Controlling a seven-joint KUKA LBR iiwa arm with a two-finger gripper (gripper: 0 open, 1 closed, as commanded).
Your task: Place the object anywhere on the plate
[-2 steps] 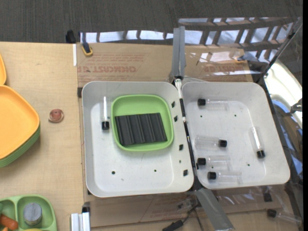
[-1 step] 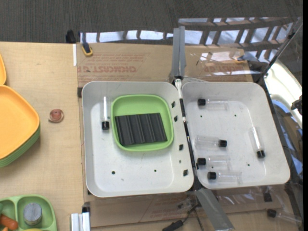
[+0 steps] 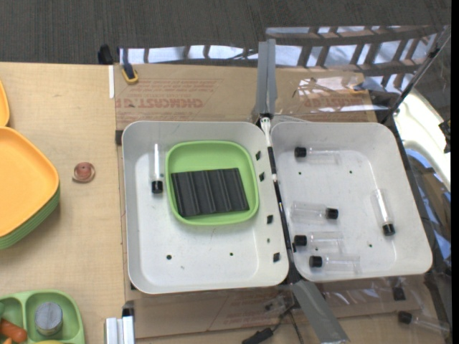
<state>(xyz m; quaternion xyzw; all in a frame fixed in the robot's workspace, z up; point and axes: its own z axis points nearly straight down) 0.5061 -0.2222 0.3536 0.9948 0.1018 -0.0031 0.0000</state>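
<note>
Noted green plate (image 3: pixel 210 156) in left bin (image 3: pixel 143 264), black ridged insert (image 3: pixel 208 192) on it, capped clear tube (image 3: pixel 156 167) just beside. Counted five tubes (image 3: pixel 380 208) in right bin (image 3: pixel 409 264). Could not tell hand's opening.

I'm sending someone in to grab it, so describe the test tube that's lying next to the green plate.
Find the left white bin, which holds a green plate. The clear tube lies just left of that plate, black cap toward the viewer. It is alone there; the other tubes lie in the right bin.

Dark grey carpeted floor (image 3: pixel 215 9) beyond a pale wooden bench (image 3: pixel 64 264) (cardboard sheet (image 3: pixel 186 99) behind)
</note>
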